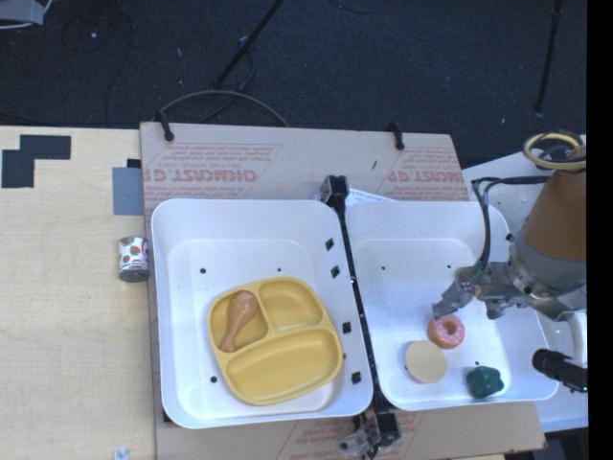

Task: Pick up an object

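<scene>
Hovering with my gripper (450, 307) just far of the pink doughnut (445, 332) in the right bin (412, 247), finger state unreadable, I am risking nudging it toward the cream disc (425, 361) instead of straddling it.

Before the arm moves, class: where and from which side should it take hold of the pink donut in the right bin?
Across the ring's outer rim, coming straight down. The pink donut lies flat in the right bin. Place the fingers along the line clear of the cream disc just below it; the gripper is already close above it.
</scene>
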You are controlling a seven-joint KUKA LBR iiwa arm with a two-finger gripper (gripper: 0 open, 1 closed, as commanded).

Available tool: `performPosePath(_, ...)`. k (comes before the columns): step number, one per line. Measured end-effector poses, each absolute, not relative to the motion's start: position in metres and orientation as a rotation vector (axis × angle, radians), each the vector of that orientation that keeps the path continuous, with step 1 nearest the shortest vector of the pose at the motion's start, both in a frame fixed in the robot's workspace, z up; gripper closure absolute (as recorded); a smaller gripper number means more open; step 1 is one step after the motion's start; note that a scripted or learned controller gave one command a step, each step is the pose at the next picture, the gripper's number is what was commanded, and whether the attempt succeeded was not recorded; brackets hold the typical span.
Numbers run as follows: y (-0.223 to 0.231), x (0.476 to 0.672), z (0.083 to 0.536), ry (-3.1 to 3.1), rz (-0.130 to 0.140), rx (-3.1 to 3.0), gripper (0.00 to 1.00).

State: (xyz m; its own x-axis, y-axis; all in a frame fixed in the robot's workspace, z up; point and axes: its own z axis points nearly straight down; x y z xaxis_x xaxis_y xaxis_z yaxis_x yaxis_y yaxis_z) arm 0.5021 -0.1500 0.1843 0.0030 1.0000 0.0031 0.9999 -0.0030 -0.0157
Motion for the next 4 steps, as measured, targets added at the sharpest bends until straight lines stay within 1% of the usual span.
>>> performPosePath(1, -0.15, 0.505, 0.191, -2.218, 0.003, -2.219, 0.0)
performPosePath(2, -0.153, 0.508, 0.146, -2.216, 0.006, -2.217, 0.0)
performPosePath(3, -0.152, 0.507, 0.092, -2.216, 0.005, -2.217, 0.0)
performPosePath(4, -0.153, 0.507, 0.104, -2.211, 0.004, -2.223, 1.0)
